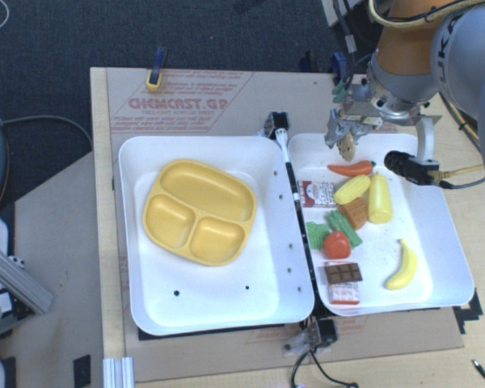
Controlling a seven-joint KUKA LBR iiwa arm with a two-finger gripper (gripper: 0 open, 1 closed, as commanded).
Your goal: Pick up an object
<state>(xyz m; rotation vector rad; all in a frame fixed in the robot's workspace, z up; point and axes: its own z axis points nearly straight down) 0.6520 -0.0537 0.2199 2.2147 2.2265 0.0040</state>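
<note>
My gripper (344, 141) hangs over the far left corner of the right bin (444, 217). A small tan object (347, 147) sits between its fingers, lifted just above the bin floor. Directly below it lies a red chili pepper (352, 168). Nearer the front lie a yellow lemon-like piece (352, 189), a long yellow piece (379, 198), a brown wedge (356, 212), green pieces (340, 225), a red tomato (336, 245), a banana (402, 267), a red and white packet (318, 193) and a brown chocolate-like bar (342, 274).
The left bin (137, 281) holds a yellow compartment plate (198, 211). A black divider clamp (276, 124) sits between the bins at the back. A black cable plug (408, 166) hangs off the wrist over the right bin.
</note>
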